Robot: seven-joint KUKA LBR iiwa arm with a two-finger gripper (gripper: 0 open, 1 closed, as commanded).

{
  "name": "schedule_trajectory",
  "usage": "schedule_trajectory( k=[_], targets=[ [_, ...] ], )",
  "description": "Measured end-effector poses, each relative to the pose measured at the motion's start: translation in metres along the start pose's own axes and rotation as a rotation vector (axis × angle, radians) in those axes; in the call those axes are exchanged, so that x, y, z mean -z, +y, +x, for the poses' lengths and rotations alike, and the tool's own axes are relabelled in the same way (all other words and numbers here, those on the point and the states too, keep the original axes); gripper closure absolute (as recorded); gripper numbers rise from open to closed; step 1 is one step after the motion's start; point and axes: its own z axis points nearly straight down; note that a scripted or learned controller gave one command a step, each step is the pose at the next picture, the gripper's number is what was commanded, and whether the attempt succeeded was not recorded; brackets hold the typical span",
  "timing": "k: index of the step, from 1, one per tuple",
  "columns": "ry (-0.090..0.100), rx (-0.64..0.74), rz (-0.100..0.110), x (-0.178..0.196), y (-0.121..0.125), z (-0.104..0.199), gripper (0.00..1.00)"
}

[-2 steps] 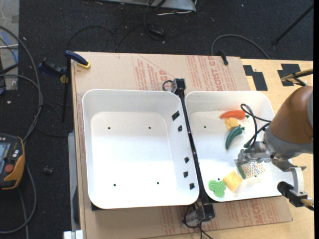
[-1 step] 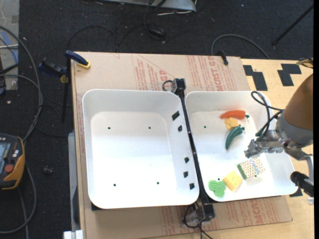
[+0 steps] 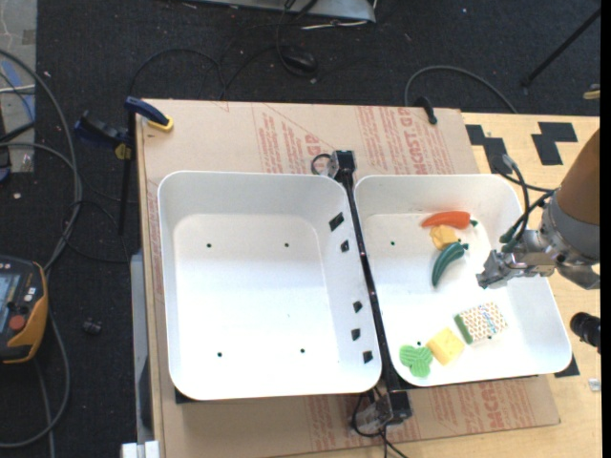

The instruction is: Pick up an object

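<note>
The right bin holds several small toys. An orange carrot-like piece lies near the back, with a small yellow piece just below it and a dark green pepper under that. Toward the front lie a patterned white-and-green block, a yellow block and a bright green piece. My gripper hangs over the bin's right side, to the right of the green pepper and above the patterned block. Nothing shows between its fingers.
The left bin stands beside the right one, with a black divider strip between them. Both rest on a cardboard sheet. A blue-and-yellow clamp grips the board's back left corner. Cables lie on the dark floor around.
</note>
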Motion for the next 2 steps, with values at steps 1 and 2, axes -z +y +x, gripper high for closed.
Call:
schedule_trajectory(
  k=[1, 2],
  targets=[
    [0.000, -0.001, 0.002, 0.025, 0.001, 0.000, 1.00],
    [0.001, 0.003, 0.005, 0.017, 0.005, 0.057, 1.00]
  ],
)
